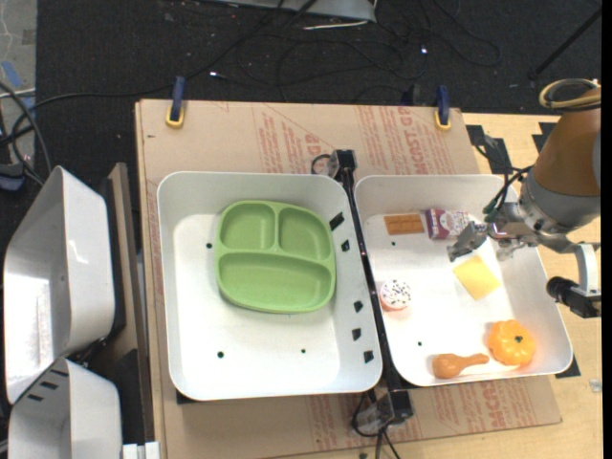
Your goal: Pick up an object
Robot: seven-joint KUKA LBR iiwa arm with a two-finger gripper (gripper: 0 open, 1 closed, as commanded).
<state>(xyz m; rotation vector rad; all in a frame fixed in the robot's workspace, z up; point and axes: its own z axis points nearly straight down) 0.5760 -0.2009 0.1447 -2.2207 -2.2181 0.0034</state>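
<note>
The arm (564, 175) is a thick rounded grey body with a broad orange band above the wrist, capped by a pale ring. Toward the right bin (555, 357) it narrows to a metallic gripper (470, 242), with what may be thin dark cables alongside.
</note>
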